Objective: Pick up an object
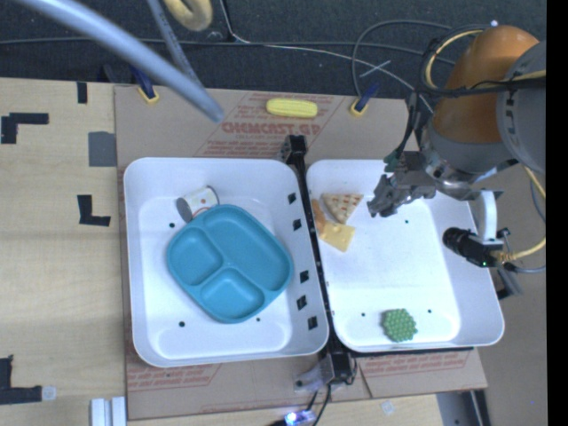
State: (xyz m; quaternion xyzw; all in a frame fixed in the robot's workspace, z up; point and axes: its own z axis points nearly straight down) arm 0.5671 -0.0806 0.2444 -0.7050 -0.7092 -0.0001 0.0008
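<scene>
The right bin (461,318) has open floor through its middle, between the yellow wedge pieces (337,220) near the divider (309,238) and the green ball (398,324) by the near wall. In the left bin (142,238), the blue tray (229,261) and small cup (197,203) crowd the centre, leaving bare strips along the walls.
</scene>
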